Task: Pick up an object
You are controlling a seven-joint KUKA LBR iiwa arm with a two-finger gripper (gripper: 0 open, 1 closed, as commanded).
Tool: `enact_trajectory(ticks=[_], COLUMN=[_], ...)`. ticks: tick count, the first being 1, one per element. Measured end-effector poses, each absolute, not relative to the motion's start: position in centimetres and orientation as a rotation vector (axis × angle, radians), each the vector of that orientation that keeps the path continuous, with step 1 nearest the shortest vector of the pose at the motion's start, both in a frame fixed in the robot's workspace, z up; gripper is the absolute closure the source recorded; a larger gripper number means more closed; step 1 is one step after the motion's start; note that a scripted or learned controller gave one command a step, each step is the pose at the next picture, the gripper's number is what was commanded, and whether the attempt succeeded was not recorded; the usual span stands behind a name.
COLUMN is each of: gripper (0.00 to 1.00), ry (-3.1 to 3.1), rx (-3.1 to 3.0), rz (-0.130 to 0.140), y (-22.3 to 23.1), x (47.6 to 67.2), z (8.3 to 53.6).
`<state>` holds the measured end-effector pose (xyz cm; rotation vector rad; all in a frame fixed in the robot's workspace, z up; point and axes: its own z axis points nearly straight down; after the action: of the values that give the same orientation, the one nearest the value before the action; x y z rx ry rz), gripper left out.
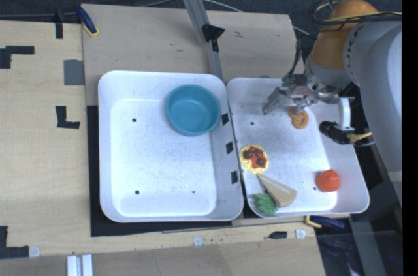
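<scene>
- Arm (pixel 375 66), grey with its orange band, reaches in from the right over the far part of the right bin (pixel 339 206).
- Bins sit side by side; the left bin (pixel 157 203) bears a blue bowl (pixel 192 109) at its far right.
- Gripper (pixel 286 100) hangs low over the far middle of the right bin, its two fingers spread and pinching nothing.
- Small orange ring-shaped piece (pixel 299 119) lies just right of and nearer than the fingertips; I cannot tell whether a finger touches it.
- Other candidates lie nearer: a yellow and red pizza-like toy (pixel 254 158) near the left wall, a tan wedge (pixel 279 191) and green piece (pixel 264 203) at the near edge, a red ball-like toy (pixel 328 180) to the right.
- Step in hand looks like the approach, the pick not yet made. The next move calls for centring the open fingers over one item, likely the orange piece, lowering to the floor, then closing before lifting.
</scene>
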<state>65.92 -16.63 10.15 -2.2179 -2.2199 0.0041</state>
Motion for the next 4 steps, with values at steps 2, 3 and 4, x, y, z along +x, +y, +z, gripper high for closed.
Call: enact_trajectory(ticks=[2,3,4], gripper=[1.0,1.0,1.0], ry=[-2.224,-2.224,-2.224], rx=[-2.223,-2.223,-2.222], rz=[-0.002,-0.003,-0.002], y=[-16.9,-17.8,-18.5], x=[66.0,65.9,66.3], z=[15.6,20.4,24.9])
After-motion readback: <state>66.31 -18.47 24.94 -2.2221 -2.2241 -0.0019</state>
